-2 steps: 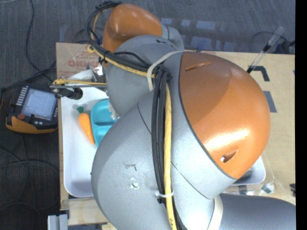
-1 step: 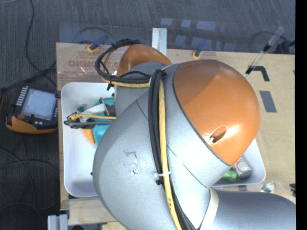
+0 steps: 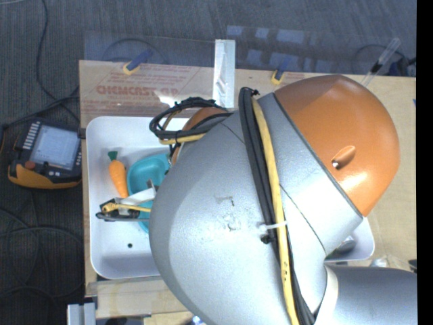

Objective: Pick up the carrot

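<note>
Your biggest object is the arm point(image 3: 270, 208), which bulks over the centre and right of the frame, its grey housing and orange band covering most of both bins. It sits that way because it reaches in from the right and bends low over the bench, so it blocks your sight of its own working end; I cannot tell how the gripper stands.

Next in size is the white bin point(image 3: 101, 249) at left centre, with only its left part visible past the arm. It holds the loose items together within reach, on the wooden bench point(image 3: 122, 87).

Inside it, a teal plastic piece point(image 3: 145, 173) lies against the arm's edge, partly covered. Below it a small black and yellow tool point(image 3: 118, 210) lies flat on the bin floor.

Smallest is the carrot point(image 3: 118, 175), left of centre, lying lengthwise with its green top toward the upper edge, just beside the teal piece and free of any grasp. I judge the pick not yet made.
</note>
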Robot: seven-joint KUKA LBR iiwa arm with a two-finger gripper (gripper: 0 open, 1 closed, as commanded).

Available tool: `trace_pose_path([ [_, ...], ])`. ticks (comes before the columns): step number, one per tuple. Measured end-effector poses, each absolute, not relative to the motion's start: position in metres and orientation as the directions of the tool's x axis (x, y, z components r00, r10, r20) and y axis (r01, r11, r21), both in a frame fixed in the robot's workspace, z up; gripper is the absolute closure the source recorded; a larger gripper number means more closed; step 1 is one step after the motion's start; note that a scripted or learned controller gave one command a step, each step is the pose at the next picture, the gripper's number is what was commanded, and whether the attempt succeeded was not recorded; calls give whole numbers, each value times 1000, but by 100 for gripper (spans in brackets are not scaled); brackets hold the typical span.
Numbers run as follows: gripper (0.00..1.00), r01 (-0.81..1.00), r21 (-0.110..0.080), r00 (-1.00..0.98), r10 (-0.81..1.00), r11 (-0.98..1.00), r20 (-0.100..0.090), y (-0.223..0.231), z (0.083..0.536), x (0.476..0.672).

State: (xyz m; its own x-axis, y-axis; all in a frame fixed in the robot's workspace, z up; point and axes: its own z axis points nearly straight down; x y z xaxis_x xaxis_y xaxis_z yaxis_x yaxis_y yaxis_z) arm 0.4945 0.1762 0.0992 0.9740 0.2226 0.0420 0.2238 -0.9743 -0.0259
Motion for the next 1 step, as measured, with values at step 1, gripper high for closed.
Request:
trace_pose_path([
  [1,100,201,3,979,201,-980,29,231,95,493],
])
